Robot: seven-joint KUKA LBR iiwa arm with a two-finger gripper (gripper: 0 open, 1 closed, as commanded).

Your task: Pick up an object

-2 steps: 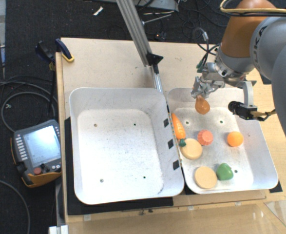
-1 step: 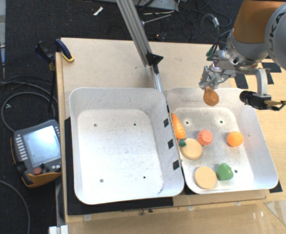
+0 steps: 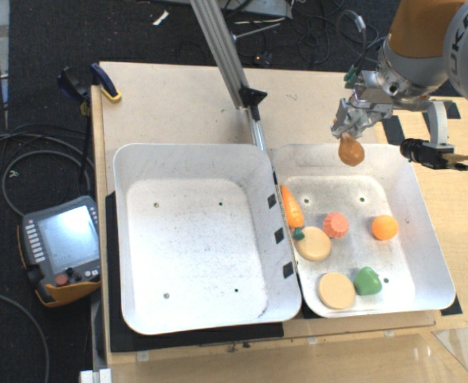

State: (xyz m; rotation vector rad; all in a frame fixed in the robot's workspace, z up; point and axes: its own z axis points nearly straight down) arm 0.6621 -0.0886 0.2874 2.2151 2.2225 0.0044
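My gripper hangs above the far edge of the right bin, shut on a small brown rounded object that dangles just below the fingers. Lower in the same bin lie a carrot by the left wall, a pink piece, an orange ball, a cream round piece, a tan oval piece and a green pepper.
The left bin lies beside the right one, sharing a ridge. A slanted metal pole runs from the top down to that ridge. A teach pendant sits off the bench at left. A blue and yellow clamp grips the bench's far left corner.
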